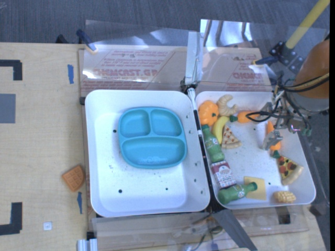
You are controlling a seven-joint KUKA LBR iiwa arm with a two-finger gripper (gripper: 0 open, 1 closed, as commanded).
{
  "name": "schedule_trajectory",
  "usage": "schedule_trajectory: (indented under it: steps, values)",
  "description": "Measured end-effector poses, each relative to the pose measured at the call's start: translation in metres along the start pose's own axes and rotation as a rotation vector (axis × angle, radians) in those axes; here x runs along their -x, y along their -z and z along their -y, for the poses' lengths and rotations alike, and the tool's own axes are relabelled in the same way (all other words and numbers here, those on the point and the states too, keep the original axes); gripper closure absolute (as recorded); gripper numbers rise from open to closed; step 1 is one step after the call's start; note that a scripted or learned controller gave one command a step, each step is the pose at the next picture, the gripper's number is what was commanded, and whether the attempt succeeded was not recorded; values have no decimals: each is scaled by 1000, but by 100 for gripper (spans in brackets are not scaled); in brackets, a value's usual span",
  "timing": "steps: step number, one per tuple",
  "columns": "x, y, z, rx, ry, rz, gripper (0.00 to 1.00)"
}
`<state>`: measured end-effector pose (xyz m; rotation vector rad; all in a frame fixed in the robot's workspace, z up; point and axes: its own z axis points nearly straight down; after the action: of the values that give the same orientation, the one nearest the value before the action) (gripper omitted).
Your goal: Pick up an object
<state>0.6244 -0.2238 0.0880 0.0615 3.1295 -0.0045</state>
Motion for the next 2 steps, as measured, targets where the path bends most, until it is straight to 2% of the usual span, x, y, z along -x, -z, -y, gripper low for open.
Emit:
schedule_trajectory:
  steps: [1,2]
  values:
    - [4,15,1,-5,1,15,100]
    - [4,14,0,-5,1,14,0]
